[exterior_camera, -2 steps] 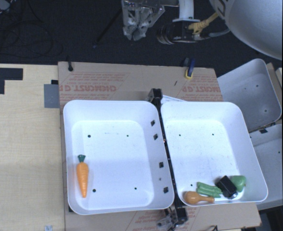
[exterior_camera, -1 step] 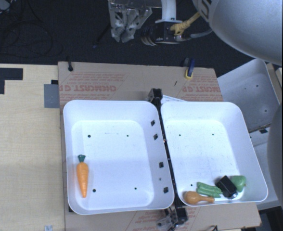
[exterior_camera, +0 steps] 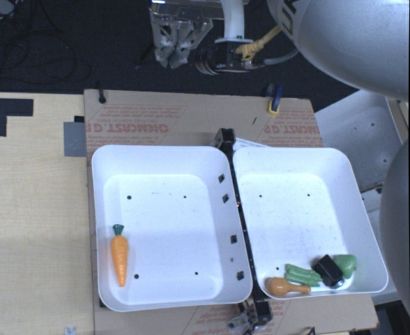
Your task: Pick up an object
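The carrot (exterior_camera: 119, 255) lies near the left bin's (exterior_camera: 104, 162) front-left corner, long axis running front to back, green top toward the far side and tip toward the front wall; it is orange and smooth, just beside the left wall, with bare floor to its right. In the right bin's (exterior_camera: 358, 187) front-right corner a tan pear-shaped piece (exterior_camera: 286, 287), a green pod (exterior_camera: 302, 275), a black block (exterior_camera: 328, 270) and a green piece (exterior_camera: 345, 262) crowd together. The claw (exterior_camera: 179, 44) hangs above the table's (exterior_camera: 31, 208) far edge, well away from both bins, and whether it is spread or pressed together I cannot tell

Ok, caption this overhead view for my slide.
Gripper raised behind two white bins: carrot in left, small toys clustered in right.
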Robot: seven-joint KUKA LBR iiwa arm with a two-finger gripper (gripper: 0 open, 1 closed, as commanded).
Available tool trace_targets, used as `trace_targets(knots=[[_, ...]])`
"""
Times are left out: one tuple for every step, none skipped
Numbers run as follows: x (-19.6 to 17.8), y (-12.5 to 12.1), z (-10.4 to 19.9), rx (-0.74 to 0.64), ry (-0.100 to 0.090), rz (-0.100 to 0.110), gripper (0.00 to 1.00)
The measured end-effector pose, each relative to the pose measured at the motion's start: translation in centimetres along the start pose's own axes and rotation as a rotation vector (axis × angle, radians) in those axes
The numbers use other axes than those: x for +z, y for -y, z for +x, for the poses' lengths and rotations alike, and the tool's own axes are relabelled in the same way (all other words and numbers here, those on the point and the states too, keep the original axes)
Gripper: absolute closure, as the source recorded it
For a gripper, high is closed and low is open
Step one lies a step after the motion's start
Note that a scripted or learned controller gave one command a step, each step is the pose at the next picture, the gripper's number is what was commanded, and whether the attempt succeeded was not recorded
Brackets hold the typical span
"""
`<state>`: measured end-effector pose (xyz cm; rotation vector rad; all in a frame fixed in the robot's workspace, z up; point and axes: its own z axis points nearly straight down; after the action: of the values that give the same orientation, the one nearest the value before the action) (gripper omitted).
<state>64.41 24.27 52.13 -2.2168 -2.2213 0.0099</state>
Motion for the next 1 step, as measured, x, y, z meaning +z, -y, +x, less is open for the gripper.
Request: trace_targets(knots=[[0.01,0.01,-8.82,0.01,0.001,-0.001,1.0]])
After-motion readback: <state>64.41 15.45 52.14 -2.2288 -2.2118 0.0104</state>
